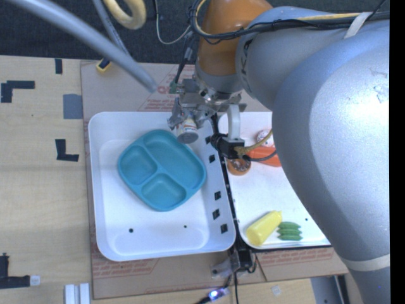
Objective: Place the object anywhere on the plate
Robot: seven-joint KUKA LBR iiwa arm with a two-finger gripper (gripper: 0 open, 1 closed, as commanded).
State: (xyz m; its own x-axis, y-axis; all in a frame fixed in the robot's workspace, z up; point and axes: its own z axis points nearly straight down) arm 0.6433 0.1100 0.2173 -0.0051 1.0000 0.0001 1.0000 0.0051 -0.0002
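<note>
At the near edge of the desk (38,170), the right bin (278,198) carries a yellow corn cob (262,227) with a green pod-like toy (290,231) lying just beside it, both close to the bin's front rim. Farther back in that bin an orange toy (264,156) lies partly behind a black and white fitting on the arm, and a small round brownish piece (238,164) sits right at the divider between the bins; what it is cannot be told.

The left bin (111,233) holds a teal plate (161,168) with three compartments, tilted diagonally and resting flat on the bin floor, nearer the bin's back than its front.

Beyond the plate's far right corner, the claw (186,128) hangs over the back edge of the left bin. A small grey, disc-like object (186,133) shows at its tip, just off the plate's rim; whether it is a held thing or part of the claw cannot be told, and the claw's state cannot be made out either.

Above it rises the grey arm (329,106) with its orange band (224,18), reaching in from the right
</note>
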